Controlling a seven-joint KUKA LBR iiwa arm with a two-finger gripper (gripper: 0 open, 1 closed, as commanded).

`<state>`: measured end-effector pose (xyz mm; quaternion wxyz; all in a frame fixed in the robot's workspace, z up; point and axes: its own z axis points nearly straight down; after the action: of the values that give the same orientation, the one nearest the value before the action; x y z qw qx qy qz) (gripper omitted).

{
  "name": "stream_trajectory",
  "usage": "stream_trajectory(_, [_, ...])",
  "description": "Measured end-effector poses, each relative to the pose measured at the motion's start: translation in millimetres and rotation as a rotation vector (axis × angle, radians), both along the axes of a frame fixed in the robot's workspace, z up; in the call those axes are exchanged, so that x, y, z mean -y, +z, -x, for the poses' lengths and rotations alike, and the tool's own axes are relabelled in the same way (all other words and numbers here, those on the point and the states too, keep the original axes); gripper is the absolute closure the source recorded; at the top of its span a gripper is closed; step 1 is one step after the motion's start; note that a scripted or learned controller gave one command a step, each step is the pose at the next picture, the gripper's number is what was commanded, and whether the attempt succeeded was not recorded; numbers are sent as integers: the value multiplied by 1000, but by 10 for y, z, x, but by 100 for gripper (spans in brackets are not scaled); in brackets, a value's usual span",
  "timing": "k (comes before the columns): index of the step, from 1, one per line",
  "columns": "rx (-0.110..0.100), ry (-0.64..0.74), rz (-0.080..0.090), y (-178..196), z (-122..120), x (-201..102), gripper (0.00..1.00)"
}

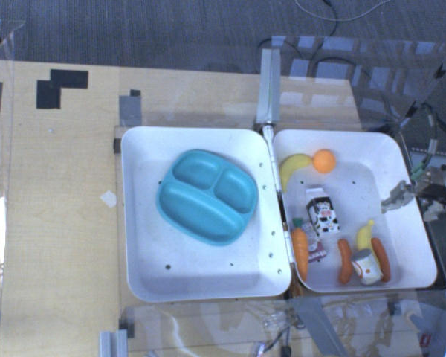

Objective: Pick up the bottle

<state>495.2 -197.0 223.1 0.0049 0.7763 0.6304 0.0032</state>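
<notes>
The bottle (321, 215), small and white with black cow-like patches and a dark top, lies in the middle of the right bin (386, 146). My gripper (403, 195) hangs at that bin's right rim, roughly a hand's width to the right of the bottle and apart from it. Only a grey part of it reaches in over the rim, and nothing is seen held there.
Around the bottle lie a yellow banana (294, 166), an orange ball (324, 161), a carrot (301, 253), two sausages (345, 260), a small yellow piece (365, 234) and a white cup-like item (367, 268). The left bin (141, 274) holds a blue divided plate (207, 196).
</notes>
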Motion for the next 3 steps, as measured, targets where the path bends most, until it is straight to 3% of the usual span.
stream_trajectory(1, [-5, 2, -2, -1271, 54, 27, 0])
stream_trajectory(2, [-5, 2, -3, -1272, 55, 27, 0])
stream_trajectory(3, [2, -60, -2, -1342, -614, -155, 0])
